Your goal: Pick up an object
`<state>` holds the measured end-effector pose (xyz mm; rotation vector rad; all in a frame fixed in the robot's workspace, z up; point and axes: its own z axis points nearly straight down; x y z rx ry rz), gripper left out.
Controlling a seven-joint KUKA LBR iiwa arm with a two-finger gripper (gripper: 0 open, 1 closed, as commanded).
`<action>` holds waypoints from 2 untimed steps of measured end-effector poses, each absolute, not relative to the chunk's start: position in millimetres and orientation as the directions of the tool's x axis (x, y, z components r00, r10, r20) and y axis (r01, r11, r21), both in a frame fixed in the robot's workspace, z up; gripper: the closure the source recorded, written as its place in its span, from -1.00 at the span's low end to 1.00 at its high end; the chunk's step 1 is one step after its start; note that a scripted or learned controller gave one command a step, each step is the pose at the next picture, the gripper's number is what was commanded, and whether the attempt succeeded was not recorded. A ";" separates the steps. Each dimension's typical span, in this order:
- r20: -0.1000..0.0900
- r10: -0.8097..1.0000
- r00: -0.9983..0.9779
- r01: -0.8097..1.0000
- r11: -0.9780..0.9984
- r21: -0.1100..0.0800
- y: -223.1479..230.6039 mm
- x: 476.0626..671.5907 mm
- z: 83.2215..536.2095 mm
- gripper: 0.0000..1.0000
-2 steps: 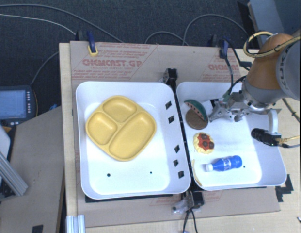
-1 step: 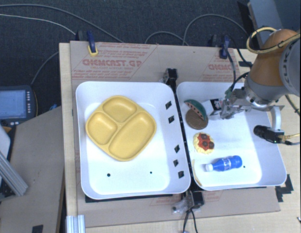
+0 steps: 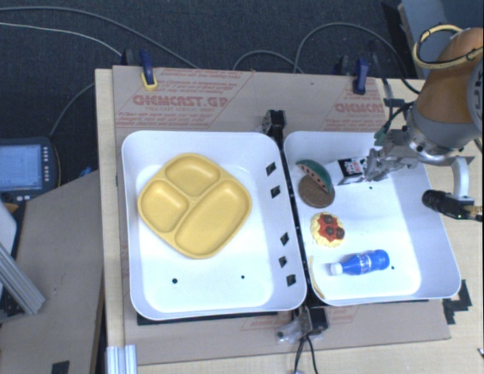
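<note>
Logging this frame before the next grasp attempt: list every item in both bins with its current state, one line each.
Yellow plastic divided plate: flat, upright, in the left bin.
Brown round slice with green rim: lying flat, right bin.
Small pizza-like toy with red spots: lying flat, right bin.
Blue plastic bottle with white cap: on its side, cap on.
Pincer: low over the right bin, grip unclear.

The arm (image 3: 448, 92) reaches in from the right — wrist bent down, gripper (image 3: 376, 164) lowered.
</note>
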<state>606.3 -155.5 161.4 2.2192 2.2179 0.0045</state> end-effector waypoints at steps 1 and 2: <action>-0.001 1.000 -0.001 1.000 0.001 0.006 -158.5 606.4 225.7 1.00; -0.002 1.000 -0.001 1.000 0.002 0.008 -158.6 607.9 280.8 1.00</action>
